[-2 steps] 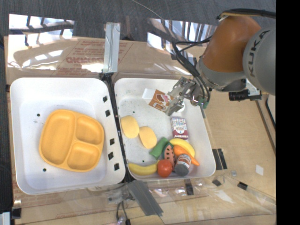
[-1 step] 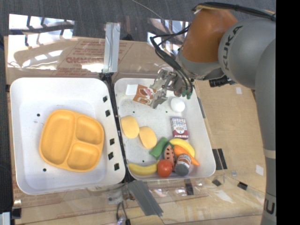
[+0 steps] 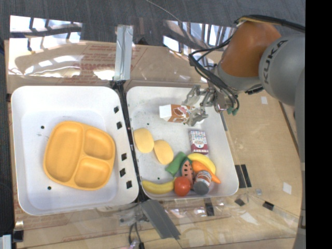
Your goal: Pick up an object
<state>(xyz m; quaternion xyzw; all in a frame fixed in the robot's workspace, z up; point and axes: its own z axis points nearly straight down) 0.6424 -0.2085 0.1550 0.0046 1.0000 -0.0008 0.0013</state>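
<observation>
Carton (image 3: 175,113) lies at the back of the right bin (image 3: 228,154), not lifted yet; grasp and raise are left. Tool (image 3: 197,109) sits low at its right end, fingers spread around that end rather than clamped. Arm (image 3: 280,69) reaches in from the right, wrist angled down.

A robotics lab, by the look of it. A grey industrial arm (image 3: 280,61) with trailing cables reaches over a table (image 3: 259,139) bearing two white bins (image 3: 23,139), taped-down cardboard (image 3: 93,56) and toy food (image 3: 179,173).
</observation>
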